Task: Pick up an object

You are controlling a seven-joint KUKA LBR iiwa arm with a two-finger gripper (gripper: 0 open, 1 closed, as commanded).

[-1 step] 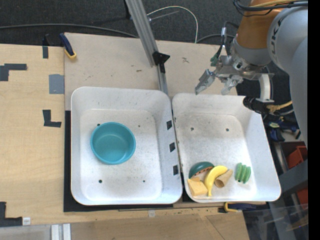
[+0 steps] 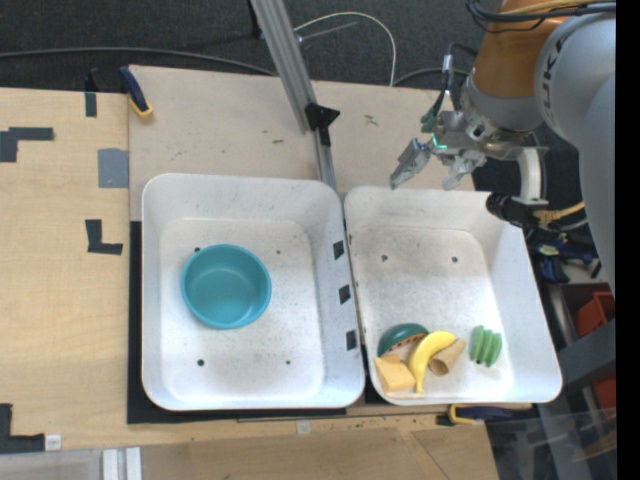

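In the right bin (image 2: 520, 268), several small objects crowd the near edge: a yellow banana (image 2: 430, 355), a green ridged piece (image 2: 485, 346), a tan block (image 2: 394, 374) and a dark green and red round item (image 2: 402, 337). A teal bowl (image 2: 226, 285) sits in the left bin (image 2: 160, 218). My gripper (image 2: 432, 167) hangs above the far rim of the right bin, well away from the objects. Its two fingers are spread apart with nothing between them.
A slanted grey metal pole (image 2: 290, 58) runs down to the far end of the divider between the bins. A blue and yellow clamp (image 2: 135, 93) lies at the far left of the bench. Cables trail on the bench's right side.
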